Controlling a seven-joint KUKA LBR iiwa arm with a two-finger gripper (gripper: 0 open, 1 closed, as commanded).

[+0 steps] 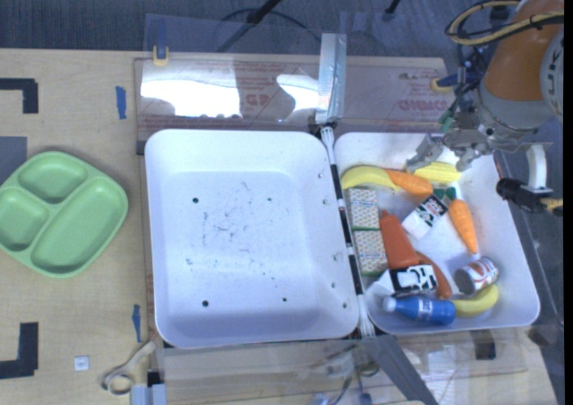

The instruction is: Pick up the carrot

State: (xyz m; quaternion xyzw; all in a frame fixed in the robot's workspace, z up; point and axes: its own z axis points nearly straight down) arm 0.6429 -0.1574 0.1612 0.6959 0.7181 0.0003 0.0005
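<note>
An orange carrot (pixel 463 224) with a small green top lies in the right bin (pixel 524 291), pointing toward the front. A second orange carrot-like piece (pixel 409 183) rests against a yellow banana (pixel 365 177) at the back of that bin. My gripper (pixel 443 159) hangs over the bin's back part, above a yellow item (pixel 438 171), just right of the second orange piece and behind the green-topped carrot. Its fingers stand apart with nothing between them.
The right bin also holds a white bottle (pixel 427 214), a red-orange bottle (pixel 397 242), a cracker box (pixel 365 228), a blue bottle (pixel 421 308), a can (pixel 474 272) and another banana (pixel 478 301). The left bin (pixel 242 224) sits beside it. A green divided plate (pixel 59 212) lies far left.
</note>
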